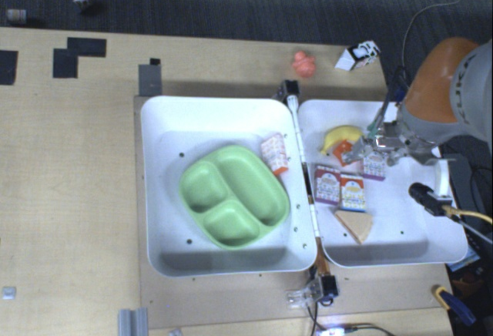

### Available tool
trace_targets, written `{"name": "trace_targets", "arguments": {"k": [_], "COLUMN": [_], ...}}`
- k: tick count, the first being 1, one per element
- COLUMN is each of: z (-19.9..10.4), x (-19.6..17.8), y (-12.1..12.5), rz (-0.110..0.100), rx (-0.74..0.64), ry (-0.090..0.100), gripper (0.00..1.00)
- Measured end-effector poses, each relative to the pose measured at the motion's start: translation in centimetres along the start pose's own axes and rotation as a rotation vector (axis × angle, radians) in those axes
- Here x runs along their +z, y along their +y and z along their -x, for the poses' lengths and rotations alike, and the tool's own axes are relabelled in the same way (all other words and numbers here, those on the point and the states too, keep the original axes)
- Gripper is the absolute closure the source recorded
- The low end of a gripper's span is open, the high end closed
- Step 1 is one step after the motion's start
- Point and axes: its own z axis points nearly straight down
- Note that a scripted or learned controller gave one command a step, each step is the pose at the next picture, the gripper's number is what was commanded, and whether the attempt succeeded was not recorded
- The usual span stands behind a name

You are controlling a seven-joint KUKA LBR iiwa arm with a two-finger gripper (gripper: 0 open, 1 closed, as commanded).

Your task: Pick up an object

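Over in the right bin we're hovering the tool low above the clutter, so we're guessing we're lining up a grab; can't tell its state from here. It's sitting just beside the banana and right over a small carton. Next we'd need to drop straight onto one item. Counting: two more cartons, one cheese wedge. Left bin: one green tray, one packet.

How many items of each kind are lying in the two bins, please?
Green tray: 1
Packet: 1
Banana: 1
Small boxes: 3
Wedge: 1
Small red item: 1
Total: 8
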Motion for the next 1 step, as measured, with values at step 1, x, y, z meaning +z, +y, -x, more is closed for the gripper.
{"name": "trace_targets", "arguments": {"k": [1], "z": [-3.49], "x": [1.20], "y": [-6.91], "rz": [-0.004], "rx": [0.002], "ry": [-0.002], "gripper": [0.00]}}
